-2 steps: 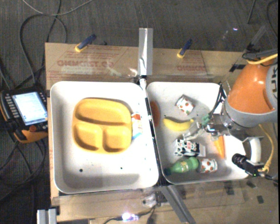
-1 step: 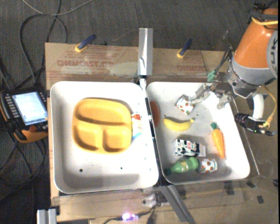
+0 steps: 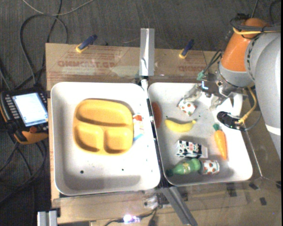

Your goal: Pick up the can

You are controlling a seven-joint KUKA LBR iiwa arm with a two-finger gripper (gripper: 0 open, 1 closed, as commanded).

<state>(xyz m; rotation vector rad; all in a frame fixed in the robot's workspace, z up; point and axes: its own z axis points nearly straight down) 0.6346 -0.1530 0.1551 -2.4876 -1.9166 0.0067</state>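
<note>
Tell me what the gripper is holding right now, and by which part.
Cannot be told. The gripper sits at the far end of the right bin, just above a small white, red-spotted can, but the view does not show the can gripped.

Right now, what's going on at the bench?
The arm has reached in over the right bin, its gripper near the back beside a small spotted can. A banana, carrot, cow-patterned carton, green bottle and second can lie untouched. The left bin holds a yellow tray.
</note>
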